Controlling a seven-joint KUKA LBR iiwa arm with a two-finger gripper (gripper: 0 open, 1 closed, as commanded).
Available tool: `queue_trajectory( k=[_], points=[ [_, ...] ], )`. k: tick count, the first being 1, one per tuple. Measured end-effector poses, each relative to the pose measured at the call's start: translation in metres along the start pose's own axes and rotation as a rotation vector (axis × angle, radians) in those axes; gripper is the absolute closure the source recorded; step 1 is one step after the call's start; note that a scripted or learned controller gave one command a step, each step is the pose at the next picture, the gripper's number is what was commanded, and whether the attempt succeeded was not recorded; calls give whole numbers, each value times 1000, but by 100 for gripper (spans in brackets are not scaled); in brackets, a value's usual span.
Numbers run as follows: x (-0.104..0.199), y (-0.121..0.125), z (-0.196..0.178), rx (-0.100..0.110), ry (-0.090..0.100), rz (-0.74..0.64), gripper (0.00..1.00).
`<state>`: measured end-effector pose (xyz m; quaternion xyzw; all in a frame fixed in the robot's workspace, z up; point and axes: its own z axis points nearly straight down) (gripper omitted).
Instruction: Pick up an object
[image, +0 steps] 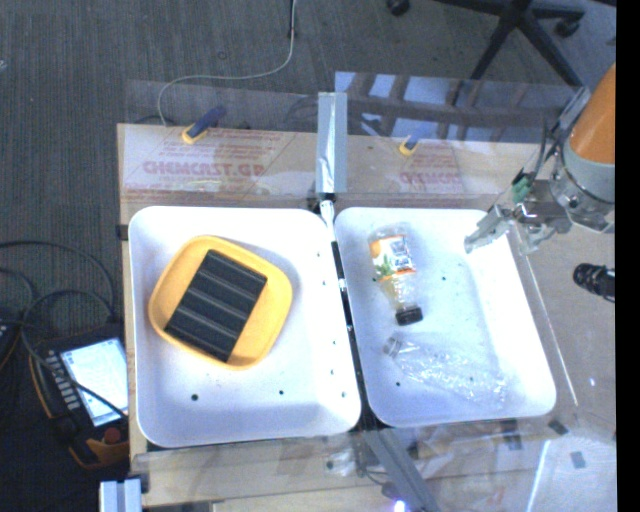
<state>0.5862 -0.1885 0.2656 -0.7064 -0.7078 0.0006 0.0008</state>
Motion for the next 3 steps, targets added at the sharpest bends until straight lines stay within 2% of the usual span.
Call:
queue_trajectory(
  k=[1, 2, 3],
  points=[
    [83, 17, 90, 0, 1, -186, 0],
    [88, 39, 174, -11, -4, -260, 0],
    [89, 39, 165, -11, 0, -261, 100]
  ],
)
